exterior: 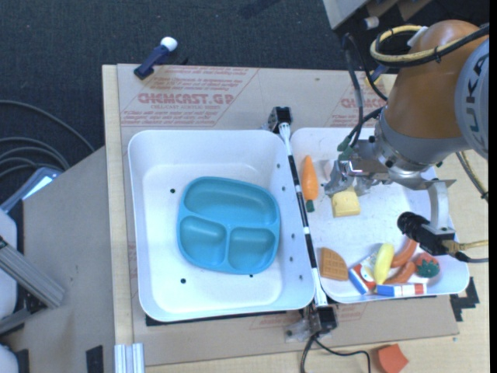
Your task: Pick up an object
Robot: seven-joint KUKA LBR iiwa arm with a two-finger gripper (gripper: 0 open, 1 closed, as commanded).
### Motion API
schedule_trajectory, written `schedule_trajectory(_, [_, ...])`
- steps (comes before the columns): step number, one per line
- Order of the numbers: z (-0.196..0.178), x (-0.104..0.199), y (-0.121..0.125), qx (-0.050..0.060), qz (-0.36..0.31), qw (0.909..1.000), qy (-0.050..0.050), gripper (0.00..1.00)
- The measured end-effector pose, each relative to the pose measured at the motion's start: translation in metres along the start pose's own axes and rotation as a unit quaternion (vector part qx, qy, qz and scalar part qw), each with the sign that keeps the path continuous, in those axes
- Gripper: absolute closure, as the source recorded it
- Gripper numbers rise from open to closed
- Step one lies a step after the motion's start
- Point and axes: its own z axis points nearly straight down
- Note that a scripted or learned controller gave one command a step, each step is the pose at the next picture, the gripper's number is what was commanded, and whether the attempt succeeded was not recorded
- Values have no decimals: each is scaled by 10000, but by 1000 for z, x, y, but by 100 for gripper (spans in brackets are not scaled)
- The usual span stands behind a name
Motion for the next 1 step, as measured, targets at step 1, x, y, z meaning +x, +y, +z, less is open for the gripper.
schedule_trajectory(1, [-11, -30, -45, 16, 8, 10000, 4, 100])
